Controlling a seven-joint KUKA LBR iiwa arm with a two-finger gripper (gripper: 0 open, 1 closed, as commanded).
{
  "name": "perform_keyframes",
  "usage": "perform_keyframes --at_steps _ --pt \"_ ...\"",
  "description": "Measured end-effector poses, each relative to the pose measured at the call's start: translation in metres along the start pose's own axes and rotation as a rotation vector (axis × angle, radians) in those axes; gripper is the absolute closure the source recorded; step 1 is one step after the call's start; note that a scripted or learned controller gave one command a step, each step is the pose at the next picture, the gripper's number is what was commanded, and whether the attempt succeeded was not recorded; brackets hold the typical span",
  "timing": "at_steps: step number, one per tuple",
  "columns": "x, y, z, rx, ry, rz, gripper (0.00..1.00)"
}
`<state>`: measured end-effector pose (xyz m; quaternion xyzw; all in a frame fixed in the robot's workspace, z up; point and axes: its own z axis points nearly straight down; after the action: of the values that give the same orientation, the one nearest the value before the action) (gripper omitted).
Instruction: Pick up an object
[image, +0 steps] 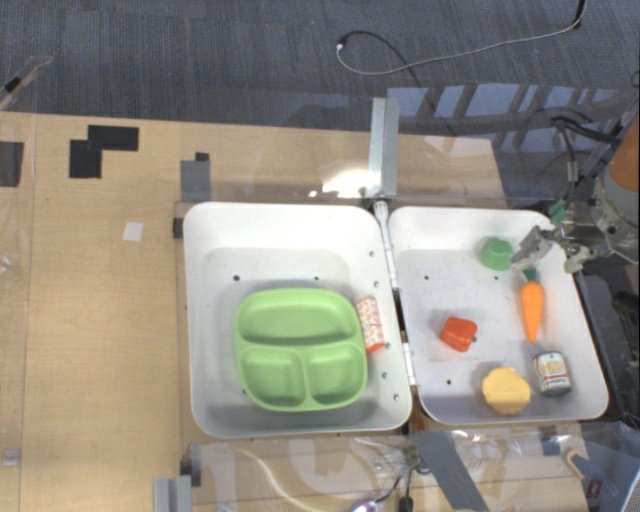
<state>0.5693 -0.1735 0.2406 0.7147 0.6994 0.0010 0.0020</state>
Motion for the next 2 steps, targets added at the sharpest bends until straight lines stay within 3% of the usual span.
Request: perform_keyframes --at_steps 1,2 --pt "-0.014 0.018 0.019 -0.001 0.0 0.216 0.0" --pt "-0.012 0.006 0.131 -0.021 -0.003 0.367 0.0"
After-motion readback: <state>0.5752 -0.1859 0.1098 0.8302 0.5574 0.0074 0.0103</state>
